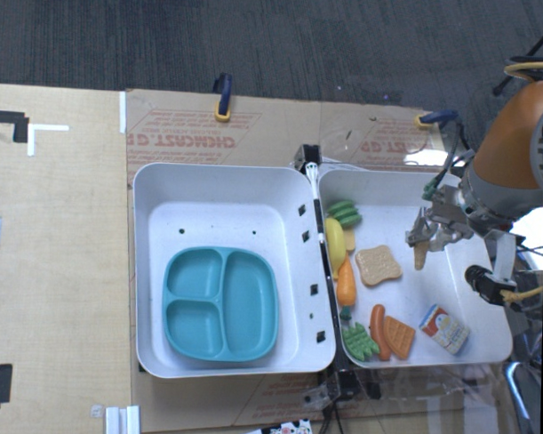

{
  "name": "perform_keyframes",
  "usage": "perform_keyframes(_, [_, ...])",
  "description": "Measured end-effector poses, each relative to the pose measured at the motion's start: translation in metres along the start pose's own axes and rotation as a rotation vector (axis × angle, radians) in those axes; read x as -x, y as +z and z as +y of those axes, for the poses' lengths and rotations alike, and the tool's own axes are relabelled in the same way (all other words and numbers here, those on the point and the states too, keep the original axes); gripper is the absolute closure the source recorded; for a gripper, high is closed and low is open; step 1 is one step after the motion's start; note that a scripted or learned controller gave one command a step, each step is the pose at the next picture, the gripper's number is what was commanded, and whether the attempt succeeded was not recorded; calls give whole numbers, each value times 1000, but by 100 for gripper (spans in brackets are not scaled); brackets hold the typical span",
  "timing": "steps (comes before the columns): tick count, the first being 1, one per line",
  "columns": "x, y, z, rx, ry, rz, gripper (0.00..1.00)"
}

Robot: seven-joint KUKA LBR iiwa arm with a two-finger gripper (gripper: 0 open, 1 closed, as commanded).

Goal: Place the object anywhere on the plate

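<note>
Toast slice (378,265) lies flat in the right bin (480,348), light, stiff toy plastic we'd pinch across its edges, our gripper (428,238) hovering just beside it, plate (221,303) waiting across in the left bin.

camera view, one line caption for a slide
Gripper over the right bin of toy food; teal plate waits in the left bin.

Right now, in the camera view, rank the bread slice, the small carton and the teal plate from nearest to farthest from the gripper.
1. Bread slice: just left of the gripper, right bin.
2. Small carton: below the gripper, same bin's lower right.
3. Teal plate: far left, in the left bin.
</note>
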State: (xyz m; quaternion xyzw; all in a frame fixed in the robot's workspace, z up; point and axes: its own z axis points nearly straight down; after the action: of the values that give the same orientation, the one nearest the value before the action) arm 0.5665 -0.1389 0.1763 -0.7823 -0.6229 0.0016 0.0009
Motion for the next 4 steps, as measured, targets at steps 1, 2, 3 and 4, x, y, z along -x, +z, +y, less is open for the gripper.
perform_keyframes(1, [-55,-76,-44,3,65,-1,100])
perform_keyframes(2, [-95,-48,-102,-5,377,-1,100])
perform_keyframes(3, [-157,-81,-121,2,525,0,100])
perform_keyframes(4, [-228,-13,-144,-3,477,-2,100])
